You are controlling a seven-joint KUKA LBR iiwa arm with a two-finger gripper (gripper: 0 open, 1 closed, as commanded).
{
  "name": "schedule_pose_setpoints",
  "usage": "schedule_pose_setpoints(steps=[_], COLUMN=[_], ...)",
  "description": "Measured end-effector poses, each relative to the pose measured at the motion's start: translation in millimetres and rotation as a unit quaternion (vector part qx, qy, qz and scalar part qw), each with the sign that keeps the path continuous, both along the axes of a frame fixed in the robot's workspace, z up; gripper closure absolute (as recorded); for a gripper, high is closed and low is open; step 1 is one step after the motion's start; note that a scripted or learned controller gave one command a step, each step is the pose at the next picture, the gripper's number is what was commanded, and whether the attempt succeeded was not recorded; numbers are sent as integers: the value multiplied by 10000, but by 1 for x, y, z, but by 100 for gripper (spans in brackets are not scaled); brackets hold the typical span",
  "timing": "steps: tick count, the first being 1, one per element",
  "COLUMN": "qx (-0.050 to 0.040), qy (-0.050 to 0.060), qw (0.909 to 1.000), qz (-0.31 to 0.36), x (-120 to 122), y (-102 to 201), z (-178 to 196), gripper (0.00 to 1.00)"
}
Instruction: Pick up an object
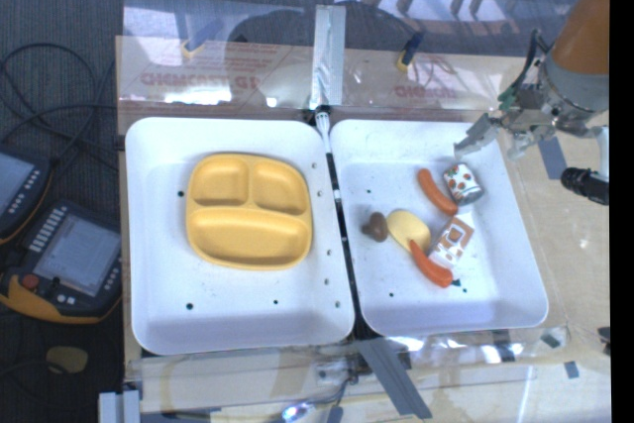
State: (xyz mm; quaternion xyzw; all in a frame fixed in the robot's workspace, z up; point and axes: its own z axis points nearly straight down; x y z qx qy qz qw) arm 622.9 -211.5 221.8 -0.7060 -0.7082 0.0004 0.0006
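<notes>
The right bin (495, 312) holds several small items. A white and red can (462, 182) lies nearest the gripper, with an orange sausage-shaped piece (435, 191) beside it. Lower down are a pale yellow lump (408, 228), a brown piece (375, 227), a white and orange carton (455, 239) and a second orange piece (430, 266). My gripper (511, 148) hangs over the bin's far right corner, up and right of the can. Its fingers are spread open, and nothing is between them.
In the left bin (158, 312) lies a yellow divided plate (250, 210). A clear plastic panel (327, 64) stands behind both bins. A handheld controller (54, 258) and cables lie on the floor to the left.
</notes>
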Motion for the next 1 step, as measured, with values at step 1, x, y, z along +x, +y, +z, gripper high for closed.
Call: schedule_pose_setpoints(steps=[1], qx=[1], qy=[-11], qw=[10000], qz=[14], x=[12], y=[3], z=[-119], gripper=[0])
